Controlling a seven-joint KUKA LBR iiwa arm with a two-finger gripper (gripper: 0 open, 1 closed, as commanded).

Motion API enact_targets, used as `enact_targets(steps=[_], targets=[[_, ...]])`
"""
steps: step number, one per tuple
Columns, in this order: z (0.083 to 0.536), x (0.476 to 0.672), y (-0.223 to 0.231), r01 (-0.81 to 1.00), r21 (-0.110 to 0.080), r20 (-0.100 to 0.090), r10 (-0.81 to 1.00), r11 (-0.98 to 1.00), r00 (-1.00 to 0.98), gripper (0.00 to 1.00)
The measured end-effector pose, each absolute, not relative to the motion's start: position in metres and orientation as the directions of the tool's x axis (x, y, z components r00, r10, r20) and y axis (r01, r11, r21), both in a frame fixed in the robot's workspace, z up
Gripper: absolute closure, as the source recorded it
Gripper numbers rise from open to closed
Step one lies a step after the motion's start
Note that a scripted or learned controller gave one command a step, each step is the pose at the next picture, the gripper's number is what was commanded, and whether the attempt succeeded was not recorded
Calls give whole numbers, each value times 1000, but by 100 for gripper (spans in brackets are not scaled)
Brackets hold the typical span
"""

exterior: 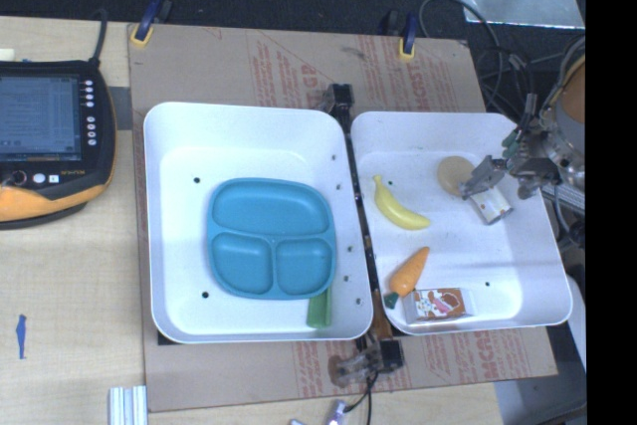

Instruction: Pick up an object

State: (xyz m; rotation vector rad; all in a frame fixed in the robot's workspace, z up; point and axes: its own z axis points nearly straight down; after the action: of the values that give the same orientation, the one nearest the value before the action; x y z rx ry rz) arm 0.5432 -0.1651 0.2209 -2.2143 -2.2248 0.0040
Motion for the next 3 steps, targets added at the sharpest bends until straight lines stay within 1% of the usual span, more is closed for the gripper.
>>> enact_targets(steps=[1,2,3], targets=[[143,606,-185,1000,-5,-2,1000,8,-8,0],[92,637,-185,1000,-3,-2,1000,8,-8,0],[92,656,-212,1000,-2,0,1000,3,-3,0]])
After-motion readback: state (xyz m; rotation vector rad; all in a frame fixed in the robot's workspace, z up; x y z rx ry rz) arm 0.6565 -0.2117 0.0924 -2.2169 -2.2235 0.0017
